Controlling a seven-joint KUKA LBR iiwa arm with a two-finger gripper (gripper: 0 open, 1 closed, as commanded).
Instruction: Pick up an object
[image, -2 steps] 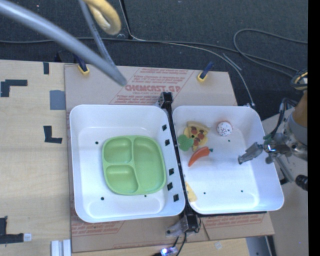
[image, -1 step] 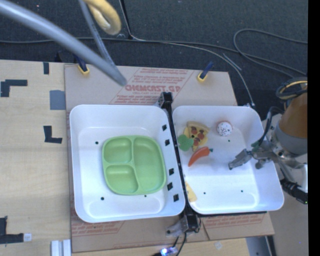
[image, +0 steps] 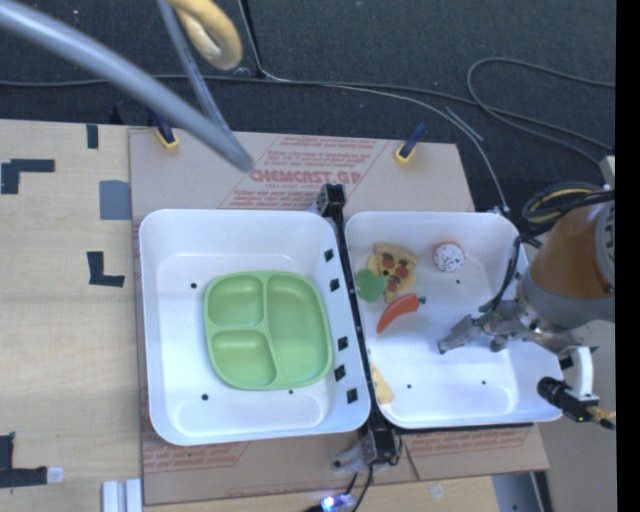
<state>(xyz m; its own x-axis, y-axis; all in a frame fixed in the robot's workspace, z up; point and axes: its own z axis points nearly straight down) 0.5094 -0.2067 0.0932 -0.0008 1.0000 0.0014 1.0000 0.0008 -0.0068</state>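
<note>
A: Fingers (image: 452, 340) of the gripper (image: 462, 338) look like one grey pointed shape from this angle, so I cannot tell if they are wide or narrow. Nothing is seen between them.

B: Where is the gripper exactly?

A: It is low inside the right bin (image: 500, 400), near the middle of its floor, pointing to the left. The grey arm (image: 570, 270) with the orange band comes in over the right wall of this bin.

B: And the objects for picking?

A: They are in the upper left part of the right bin. A pizza slice toy (image: 392, 264) lies near the divider between the bins. Just below it is a green piece (image: 371, 286), touching it. An orange carrot (image: 398, 309) lies slanted beside the green piece. A small white ball with red dots (image: 449, 257) sits alone toward the upper wall. A small yellow piece (image: 381, 386) lies at the left wall, lower down.

B: Is the gripper touching any of them?

A: No, it is apart from all. The carrot is the nearest, to its left.

B: What is in the left bin (image: 165, 300)?

A: A green divided plate (image: 268, 330) with three compartments, lying flat in the middle.
</note>
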